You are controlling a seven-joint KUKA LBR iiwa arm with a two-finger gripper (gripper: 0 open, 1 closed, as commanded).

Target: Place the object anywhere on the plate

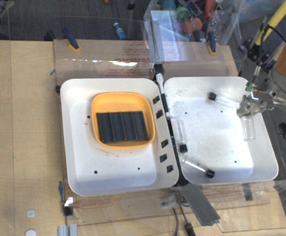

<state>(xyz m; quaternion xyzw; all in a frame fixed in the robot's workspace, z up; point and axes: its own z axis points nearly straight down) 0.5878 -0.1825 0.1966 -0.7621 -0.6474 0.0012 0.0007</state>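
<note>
Starting at the left, the left bin [79,176] holds an orange plate [100,103] with rounded corners, set a little toward the far side of the bin floor. A dark ribbed block [122,127] lies flat on the plate, its grooves running front to back, and it covers most of the plate's middle. Small dark specks dot the bin floor near the plate.

Between the two bins runs a dark divider [163,132] with several black tabs along it.

The right bin [216,173] carries clear plastic tubes with black caps. One tube [179,135] lies just beside the divider, pointing front to back, cap toward the near end. Another tube [198,168] lies slanted near the bin's front edge, its black cap at the right end. A third tube [221,99] sits near the far wall, cap at its left end. A fourth clear tube [248,128] stands close to upright by the right wall, directly under the gripper [247,108].

The gripper hangs over the right bin's far right corner, well apart from the plate. Its metal fingers point down at the top of that fourth tube, and they seem to meet or nearly meet the tube's upper end. How wide the jaws stand, and whether the tube is truly pinched between them, cannot be told from this slant.
</note>
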